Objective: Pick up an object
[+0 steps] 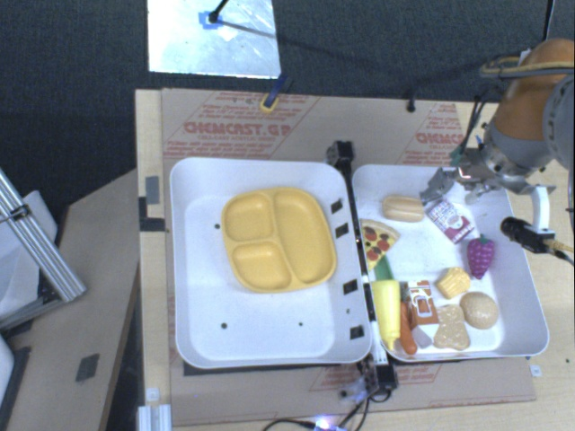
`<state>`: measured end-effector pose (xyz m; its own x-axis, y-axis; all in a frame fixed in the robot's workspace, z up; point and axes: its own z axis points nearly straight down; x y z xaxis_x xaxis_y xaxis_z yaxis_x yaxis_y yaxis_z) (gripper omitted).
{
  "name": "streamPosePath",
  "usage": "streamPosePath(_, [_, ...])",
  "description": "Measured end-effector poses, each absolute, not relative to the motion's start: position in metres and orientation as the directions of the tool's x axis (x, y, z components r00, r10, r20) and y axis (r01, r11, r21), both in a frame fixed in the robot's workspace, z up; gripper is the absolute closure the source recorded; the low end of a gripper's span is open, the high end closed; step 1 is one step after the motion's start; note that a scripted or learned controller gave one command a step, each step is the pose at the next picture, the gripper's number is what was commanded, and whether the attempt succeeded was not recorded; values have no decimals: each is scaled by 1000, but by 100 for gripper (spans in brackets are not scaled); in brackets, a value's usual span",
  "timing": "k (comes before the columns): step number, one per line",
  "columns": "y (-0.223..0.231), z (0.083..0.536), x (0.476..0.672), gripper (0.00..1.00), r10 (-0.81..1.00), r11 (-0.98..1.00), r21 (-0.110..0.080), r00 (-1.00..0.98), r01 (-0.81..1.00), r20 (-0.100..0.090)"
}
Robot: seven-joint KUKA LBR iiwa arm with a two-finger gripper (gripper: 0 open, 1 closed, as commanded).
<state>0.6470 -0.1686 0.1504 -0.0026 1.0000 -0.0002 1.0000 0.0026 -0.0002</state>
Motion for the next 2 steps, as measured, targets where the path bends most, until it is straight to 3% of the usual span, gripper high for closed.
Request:
streamPosePath(1, [-165, 97, 638, 0, 1000, 2, 0, -2, 1000, 1])
streamPosePath(2, [-166, 92, 642, 0, 1000, 5, 9, -5, 1000, -5])
